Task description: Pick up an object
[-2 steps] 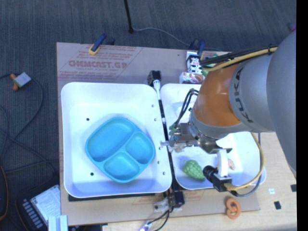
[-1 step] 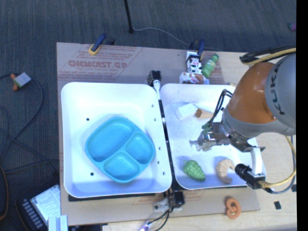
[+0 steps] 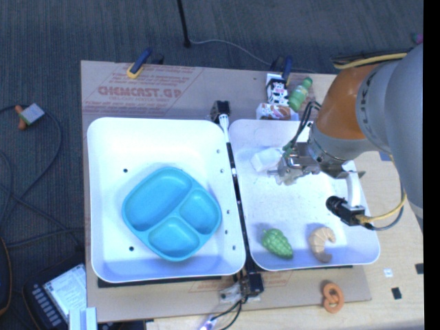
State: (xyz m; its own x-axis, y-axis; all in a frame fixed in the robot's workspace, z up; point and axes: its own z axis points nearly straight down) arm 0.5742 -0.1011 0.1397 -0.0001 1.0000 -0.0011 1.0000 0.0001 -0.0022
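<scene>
Left bin (image 3: pixel 103 184), blue tray (image 3: pixel 172 213), right bin (image 3: pixel 302 212), green toy (image 3: pixel 276 243), croissant (image 3: pixel 322 242)

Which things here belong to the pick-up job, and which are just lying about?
Job:
gripper
green toy
tan croissant-shaped toy
right bin

Lying about:
blue divided plate
left bin
orange ring
blue clamp

Left white bin (image 3: pixel 103 184) contains a blue divided tray (image 3: pixel 172 212). Relative to this bin: blue clamp (image 3: pixel 139 62) beyond its far edge; orange pretzel-shaped item (image 3: pixel 333 296) far right, on the table (image 3: pixel 103 91).
</scene>
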